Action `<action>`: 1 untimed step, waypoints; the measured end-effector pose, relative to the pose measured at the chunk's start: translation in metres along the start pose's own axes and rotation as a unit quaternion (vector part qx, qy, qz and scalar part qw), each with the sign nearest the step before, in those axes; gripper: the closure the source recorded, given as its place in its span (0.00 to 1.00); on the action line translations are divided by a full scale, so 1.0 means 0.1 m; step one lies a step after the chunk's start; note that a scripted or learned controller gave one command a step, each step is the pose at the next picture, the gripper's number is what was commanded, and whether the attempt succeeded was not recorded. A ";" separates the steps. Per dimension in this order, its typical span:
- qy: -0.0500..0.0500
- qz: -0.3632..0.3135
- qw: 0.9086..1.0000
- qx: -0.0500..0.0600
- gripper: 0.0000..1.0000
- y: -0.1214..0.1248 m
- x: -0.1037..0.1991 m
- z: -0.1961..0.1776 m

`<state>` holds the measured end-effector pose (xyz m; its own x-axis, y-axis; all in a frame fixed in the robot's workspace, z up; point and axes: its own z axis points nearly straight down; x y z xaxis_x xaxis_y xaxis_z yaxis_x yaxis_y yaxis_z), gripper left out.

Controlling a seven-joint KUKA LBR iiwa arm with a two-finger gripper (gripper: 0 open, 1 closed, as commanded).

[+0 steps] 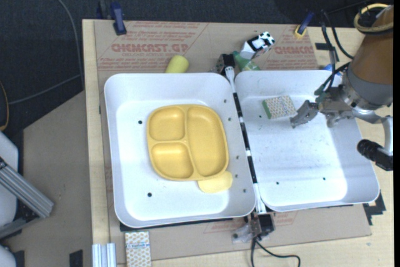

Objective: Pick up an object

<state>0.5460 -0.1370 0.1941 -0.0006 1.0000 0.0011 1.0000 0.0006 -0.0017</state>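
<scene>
Camera view from above has the two shallow white plastic bins side by side on the cardboard-covered bench (156, 40). Left bin (125, 184) holds a yellow three-compartment plastic plate (187, 141), with a pale yellow rounded piece (215, 183) peeking out from under its lower right edge.

Right bin (300, 191) has a small flat packet with a green edge and speckled tan face (279, 107) lying near its upper left area — looks like the only loose thing in there. The grey arm with the orange band (375, 59) comes in from the right, and its two-finger gripper (315, 114) sits low over that bin, just right of the packet. Fingers (301, 117) are spread apart and there's nothing between them — the left one's tip is close to the packet's right edge, can't say whether it touches.

Outside the bins, a yellow cylinder-ish object (177, 64) rests on the bench above the left bin, and a black-and-white thing (259, 42) with some green sits by the gap between the bins.
</scene>
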 end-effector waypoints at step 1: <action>-0.001 0.000 1.000 -0.001 0.00 0.56 0.29 0.74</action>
<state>0.6018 -0.1077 0.1196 -0.0010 1.0000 0.0001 1.0000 0.0010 -0.0002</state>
